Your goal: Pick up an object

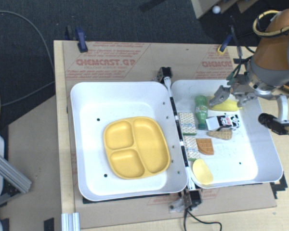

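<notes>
The gripper [227, 96] pinches the yellow piece [226, 105] (light, smooth plastic, I'd guess), best taken across its narrow middle.

Both bins [86, 109] are plain white. The divided plate [136, 147] is mustard yellow, the bottle [201, 110] is green, and there's a checkered tan packet [187, 122], an orange-brown cracker-looking piece [205, 146] and a pale yellow round thing [202, 171]. The arm [274, 47] has an orange band.

light: bright, even, from above | glare: white bins [86, 129] nearly washed out | shadows: faint and soft under the yellow tray [136, 147] | focus: fairly sharp in the middle, arm [274, 47] slightly soft | floor: dark, low detail
</notes>
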`<state>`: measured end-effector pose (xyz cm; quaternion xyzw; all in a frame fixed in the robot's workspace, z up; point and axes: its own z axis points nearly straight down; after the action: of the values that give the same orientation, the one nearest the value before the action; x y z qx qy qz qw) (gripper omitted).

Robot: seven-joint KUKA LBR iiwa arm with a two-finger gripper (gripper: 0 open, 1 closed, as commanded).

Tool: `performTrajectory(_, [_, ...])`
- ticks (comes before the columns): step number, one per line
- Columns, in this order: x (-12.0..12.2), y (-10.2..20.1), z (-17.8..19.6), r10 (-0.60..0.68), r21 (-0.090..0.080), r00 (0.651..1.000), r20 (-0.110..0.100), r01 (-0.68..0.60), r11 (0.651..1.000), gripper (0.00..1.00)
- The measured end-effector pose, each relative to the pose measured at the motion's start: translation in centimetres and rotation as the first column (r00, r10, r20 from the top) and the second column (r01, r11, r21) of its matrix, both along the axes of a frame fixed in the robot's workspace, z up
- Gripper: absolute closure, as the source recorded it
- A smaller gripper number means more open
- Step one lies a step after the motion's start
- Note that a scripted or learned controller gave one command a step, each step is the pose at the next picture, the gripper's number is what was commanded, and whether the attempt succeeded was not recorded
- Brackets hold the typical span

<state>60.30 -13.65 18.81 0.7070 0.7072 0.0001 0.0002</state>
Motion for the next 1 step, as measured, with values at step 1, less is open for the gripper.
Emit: performTrajectory(1, [2.92,3.70,-9.89,0.000,-0.001,1.000,0.010,0.000,1.000,0.00])
